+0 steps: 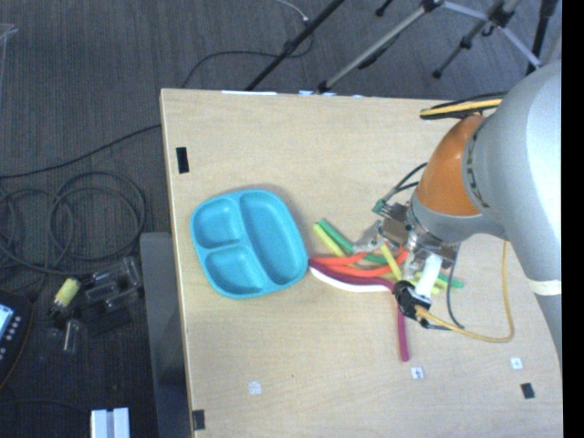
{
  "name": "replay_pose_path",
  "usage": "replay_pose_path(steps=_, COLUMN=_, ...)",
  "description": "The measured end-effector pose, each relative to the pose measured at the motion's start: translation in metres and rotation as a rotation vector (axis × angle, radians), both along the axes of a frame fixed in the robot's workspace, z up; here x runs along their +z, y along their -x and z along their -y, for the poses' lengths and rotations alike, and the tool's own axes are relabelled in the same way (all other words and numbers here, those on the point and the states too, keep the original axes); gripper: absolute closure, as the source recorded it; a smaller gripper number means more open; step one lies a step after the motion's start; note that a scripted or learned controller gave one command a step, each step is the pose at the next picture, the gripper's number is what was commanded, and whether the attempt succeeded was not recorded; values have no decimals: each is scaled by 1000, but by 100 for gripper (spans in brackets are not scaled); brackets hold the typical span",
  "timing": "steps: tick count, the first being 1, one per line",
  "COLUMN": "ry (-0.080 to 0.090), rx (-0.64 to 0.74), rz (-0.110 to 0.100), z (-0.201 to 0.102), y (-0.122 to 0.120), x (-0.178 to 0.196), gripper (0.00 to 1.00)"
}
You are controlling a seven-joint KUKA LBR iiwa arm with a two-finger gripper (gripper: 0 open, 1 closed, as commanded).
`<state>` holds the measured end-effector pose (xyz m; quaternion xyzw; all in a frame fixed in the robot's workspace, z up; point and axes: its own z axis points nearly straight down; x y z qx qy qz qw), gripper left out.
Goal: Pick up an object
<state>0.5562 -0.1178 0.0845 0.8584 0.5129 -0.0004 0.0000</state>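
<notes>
A loose pile of thin coloured sticks lies right of the bench's middle: green sticks point(333, 237), a red and an orange one point(342, 266), a yellow one point(392, 261) and a magenta one point(402, 336) pointing toward the front. A white curved piece point(351, 283) lies under the red stick. My gripper point(408, 265) hangs low over the right end of this pile, beneath the orange wrist band point(447, 181). The wrist body hides where it meets the sticks.
A blue three-compartment plate point(248, 242) rests left of the pile, almost touching the red stick's tip. A yellow cable point(484, 334) loops from the gripper over the wooden bench top point(301, 144). Floor cables and tripod legs lie beyond the bench's left and far edges.
</notes>
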Motion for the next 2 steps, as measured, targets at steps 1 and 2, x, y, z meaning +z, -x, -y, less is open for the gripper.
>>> replay_pose_path(steps=1, ry=-3, rx=0, rz=-6, z=-1, y=1, x=8, gripper=100)
replay_pose_path(steps=2, ry=2, rx=-177, rz=-4, z=21, y=-39, x=56, gripper=100)
